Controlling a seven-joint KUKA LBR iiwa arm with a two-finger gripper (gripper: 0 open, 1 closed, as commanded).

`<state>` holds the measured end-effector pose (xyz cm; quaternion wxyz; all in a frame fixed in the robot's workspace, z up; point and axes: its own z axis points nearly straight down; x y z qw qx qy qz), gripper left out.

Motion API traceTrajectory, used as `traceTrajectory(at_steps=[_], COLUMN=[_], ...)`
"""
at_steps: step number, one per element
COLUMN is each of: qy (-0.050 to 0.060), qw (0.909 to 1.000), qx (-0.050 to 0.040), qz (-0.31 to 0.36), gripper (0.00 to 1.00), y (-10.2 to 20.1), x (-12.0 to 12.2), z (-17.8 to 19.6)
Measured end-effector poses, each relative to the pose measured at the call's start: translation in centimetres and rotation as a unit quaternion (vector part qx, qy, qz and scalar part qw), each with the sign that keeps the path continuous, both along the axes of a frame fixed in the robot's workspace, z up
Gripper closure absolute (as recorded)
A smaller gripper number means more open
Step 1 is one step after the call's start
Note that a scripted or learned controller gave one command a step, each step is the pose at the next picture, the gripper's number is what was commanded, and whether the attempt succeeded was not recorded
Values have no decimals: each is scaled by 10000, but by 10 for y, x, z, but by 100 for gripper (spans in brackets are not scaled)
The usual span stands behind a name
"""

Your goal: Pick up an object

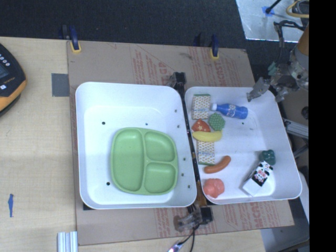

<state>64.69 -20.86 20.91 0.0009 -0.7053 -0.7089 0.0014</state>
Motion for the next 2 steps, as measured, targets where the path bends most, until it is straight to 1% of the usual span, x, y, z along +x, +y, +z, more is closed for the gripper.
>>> traceTrajectory(at_steps=[1, 2], qy=[14, 1], qw=[10000, 10000], qx=[8, 0], qz=[1, 5], gripper=[0, 0], y=[51, 83], x=[-153, -103], z=[-60, -117])
